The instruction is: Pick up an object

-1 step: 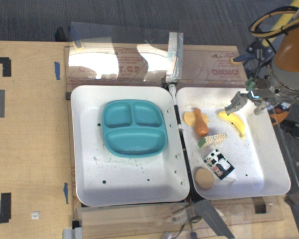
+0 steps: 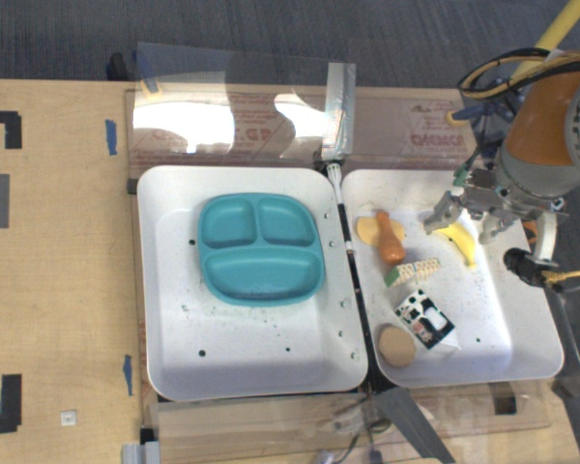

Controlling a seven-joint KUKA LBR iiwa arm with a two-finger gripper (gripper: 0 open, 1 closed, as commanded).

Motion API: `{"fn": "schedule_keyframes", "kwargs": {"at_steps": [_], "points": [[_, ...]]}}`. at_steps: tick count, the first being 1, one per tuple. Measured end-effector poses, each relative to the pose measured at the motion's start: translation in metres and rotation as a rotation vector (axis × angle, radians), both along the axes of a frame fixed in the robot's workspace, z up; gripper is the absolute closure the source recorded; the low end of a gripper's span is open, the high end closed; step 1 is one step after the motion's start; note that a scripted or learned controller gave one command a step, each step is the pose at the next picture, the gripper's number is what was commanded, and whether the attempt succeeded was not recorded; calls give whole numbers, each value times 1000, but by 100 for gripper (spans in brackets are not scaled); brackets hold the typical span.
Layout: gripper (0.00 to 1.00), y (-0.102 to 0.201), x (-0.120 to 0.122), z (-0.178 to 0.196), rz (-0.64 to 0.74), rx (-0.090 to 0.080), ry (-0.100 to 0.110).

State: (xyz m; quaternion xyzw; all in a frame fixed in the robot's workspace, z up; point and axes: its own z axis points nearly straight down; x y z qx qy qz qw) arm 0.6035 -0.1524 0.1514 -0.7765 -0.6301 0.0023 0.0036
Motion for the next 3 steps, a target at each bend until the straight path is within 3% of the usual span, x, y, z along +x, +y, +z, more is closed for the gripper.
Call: {"fn": "schedule_keyframes", "kwargs": {"at_steps": [1, 2, 3], "points": [[0, -22, 20, -64, -56, -4, -14], [0, -43, 46, -58, 272, -3, -10], [0, -56, 35, -61, 170, 11, -22]]}}
